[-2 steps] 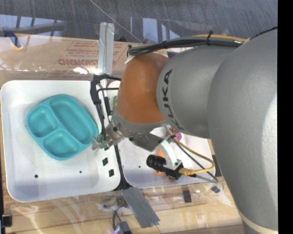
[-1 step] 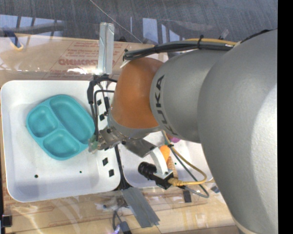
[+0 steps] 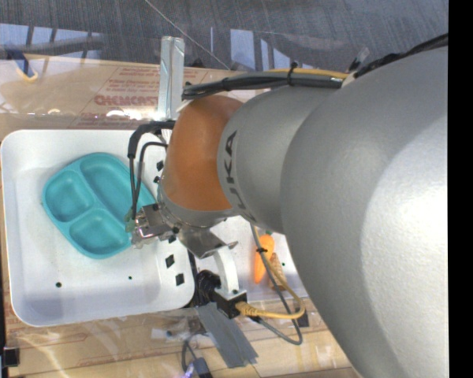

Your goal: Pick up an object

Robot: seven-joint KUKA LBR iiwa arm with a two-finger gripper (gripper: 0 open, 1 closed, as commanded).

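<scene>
Item 1, a teal divided plate (image 3: 91, 203) with 3 compartments, is lying flat in the left bin (image 3: 31, 290), occupying the upper middle of the bin floor; its long axis is running diagonally from the bin's upper right toward its lower left, with the 2 smaller compartments facing the left and lower sides and the largest one facing the upper right. The plate's right edge is sitting under the arm's wrist. Item 2, the grey arm (image 3: 355, 195) with its orange band (image 3: 201, 156), is reaching in from the right and is covering most of the right bin and the dividing wall between the 2 bins. Item 3, the gripper (image 3: 146, 227), is hanging just at the plate's right rim, near the middle of the left bin's right side; whether its jaws are released or clenched cannot be told, as the wrist is hiding them. Item 4, an orange object (image 3: 260, 262), is showing partly in the right bin beneath the arm, its shape unclear. Item 5, a yellow cable (image 3: 280, 315), is looping near the bench's lower edge beside black fittings.
</scene>
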